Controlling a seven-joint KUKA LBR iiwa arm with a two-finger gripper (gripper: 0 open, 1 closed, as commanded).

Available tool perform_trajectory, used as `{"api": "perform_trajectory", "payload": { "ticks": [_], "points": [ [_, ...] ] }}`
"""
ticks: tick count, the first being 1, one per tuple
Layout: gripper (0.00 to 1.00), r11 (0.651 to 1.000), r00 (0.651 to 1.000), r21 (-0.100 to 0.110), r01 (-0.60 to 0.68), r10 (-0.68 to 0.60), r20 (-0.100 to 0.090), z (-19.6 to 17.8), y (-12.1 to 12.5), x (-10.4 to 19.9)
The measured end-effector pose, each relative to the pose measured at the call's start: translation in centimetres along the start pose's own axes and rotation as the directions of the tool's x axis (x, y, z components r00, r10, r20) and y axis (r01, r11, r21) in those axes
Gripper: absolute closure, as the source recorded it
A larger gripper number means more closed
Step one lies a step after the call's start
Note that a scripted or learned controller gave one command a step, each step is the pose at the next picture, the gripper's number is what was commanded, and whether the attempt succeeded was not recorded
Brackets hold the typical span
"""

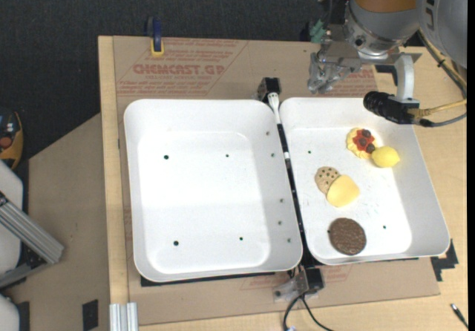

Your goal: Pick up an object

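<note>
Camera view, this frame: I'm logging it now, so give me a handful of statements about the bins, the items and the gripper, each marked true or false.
1. All the food items lie in the right bin. True.
2. The gripper holds the lemon. False: the gripper hangs over the far rim of the right bin, and the lemon lies on the bin floor, apart from it.
3. The brown round cookie lies nearest the near edge of the right bin. True.
4. The left bin holds the pale yellow piece. False: that piece is in the right bin, touching the speckled cookie.
5. The lemon lies beside the red-topped pastry. True.
</note>
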State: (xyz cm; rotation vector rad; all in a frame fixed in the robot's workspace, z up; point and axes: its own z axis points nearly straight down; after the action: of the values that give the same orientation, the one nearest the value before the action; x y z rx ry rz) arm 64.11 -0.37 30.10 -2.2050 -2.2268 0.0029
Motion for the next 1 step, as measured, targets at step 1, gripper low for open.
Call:
{"api": "perform_trajectory", "payload": {
  "ticks": [1],
  "points": [
    [1.0, 1.0, 1.0, -0.007, 0.002, -0.002, 0.0, 4.09, 2.41, 12.27]
  ]
}}
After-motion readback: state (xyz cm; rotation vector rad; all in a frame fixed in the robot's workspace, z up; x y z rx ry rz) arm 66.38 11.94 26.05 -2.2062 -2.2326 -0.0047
